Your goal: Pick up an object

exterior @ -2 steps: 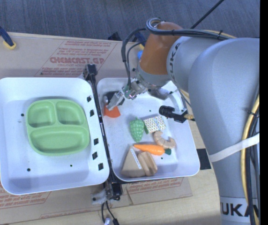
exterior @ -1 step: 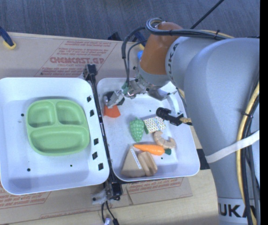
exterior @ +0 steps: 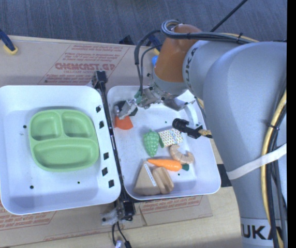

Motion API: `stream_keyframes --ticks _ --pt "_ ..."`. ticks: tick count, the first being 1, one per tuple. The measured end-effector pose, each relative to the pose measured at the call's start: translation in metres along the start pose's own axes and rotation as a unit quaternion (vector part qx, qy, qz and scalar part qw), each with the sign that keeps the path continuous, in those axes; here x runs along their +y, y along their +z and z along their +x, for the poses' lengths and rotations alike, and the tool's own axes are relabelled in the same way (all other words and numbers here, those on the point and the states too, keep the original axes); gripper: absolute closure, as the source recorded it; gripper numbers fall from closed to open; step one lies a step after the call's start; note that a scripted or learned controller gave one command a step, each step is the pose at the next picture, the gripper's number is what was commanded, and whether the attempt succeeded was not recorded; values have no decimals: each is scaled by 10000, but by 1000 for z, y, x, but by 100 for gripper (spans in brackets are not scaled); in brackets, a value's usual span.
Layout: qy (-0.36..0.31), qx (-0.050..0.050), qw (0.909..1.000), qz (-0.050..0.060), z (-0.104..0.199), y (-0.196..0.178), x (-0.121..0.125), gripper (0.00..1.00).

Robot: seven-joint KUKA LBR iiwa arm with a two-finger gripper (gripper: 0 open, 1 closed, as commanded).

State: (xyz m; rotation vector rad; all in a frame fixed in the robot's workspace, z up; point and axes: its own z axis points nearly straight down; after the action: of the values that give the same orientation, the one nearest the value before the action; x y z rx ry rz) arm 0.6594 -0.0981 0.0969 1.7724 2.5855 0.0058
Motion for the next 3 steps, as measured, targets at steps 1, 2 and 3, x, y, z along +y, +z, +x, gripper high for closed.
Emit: stream_keyframes --ticks 1,2,3 --pt "0 0 10000 0 0 0 0 0" --pt "0 0 10000 0 0 0 0 0" --pt "0 0 10000 0 0 0 0 0"
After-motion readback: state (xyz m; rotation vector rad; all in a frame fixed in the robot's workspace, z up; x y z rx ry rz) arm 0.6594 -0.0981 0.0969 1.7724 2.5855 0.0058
